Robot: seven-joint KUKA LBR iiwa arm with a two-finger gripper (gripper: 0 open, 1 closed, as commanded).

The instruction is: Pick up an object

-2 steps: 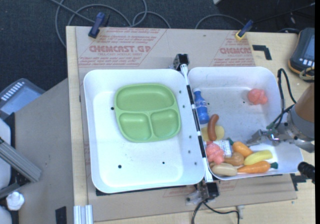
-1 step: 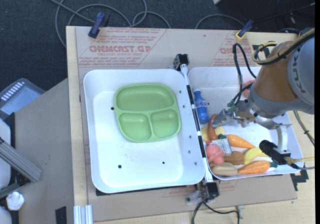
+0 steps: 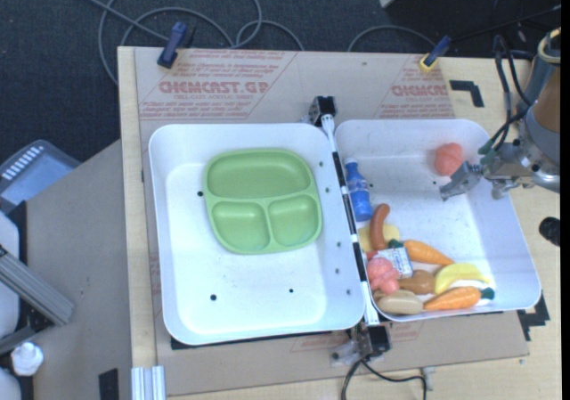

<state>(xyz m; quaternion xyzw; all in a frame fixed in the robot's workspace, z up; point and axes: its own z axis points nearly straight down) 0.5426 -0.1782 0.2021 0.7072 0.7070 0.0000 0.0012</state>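
At the frame's right the gripper [image 3: 454, 186] is hanging just below the pink ball [image 3: 449, 158], jaws spread and pinching nothing; it looks light, smooth, roll-prone, best pinched across its middle

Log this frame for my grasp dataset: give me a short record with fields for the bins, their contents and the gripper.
left bin: holds a green divided plate
right bin: holds toy food, most of it piled at the near left corner
pile: two carrots, banana, sausage, pink piece
blue bottle: lies along the right bin's left wall
pink ball: apart from the pile, near the far wall
gripper: over the right bin, just below the pink ball, nothing seen between its fingers
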